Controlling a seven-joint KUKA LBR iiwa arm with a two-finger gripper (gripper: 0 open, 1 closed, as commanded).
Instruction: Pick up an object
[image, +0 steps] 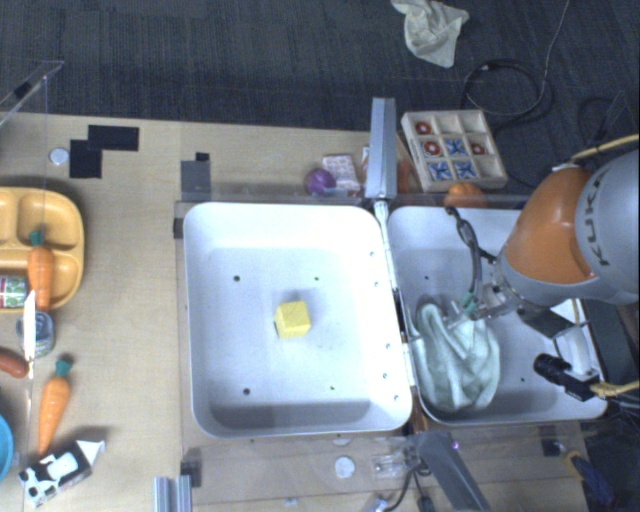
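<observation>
The hand sits low in the right bin, right at the upper edge of a crumpled pale cloth. It seems to be touching the fabric or buried just inside its folds. Whether it is spread or pressed together cannot be told from this angle, because the wrist and the cloth hide its working end. Nothing can be seen pinched in it.

The cloth is the nearest candidate for picking. It lies directly under and just in front of the hand, toward the near wall of the right bin and close to the divider between the two bins. It is a soft, bunched heap, whitish with a faint green tint, with rolled ridges that run roughly from the far side to the near side of the bin; that is its long axis. A downward pinch across one of those ridges looks like the shortest route to a grip.

The other candidate is a small yellow block, which rests near the middle of the left bin, well apart from the hand and across the divider. It looks squat, firm and square-edged, standing alone on the white floor.
</observation>
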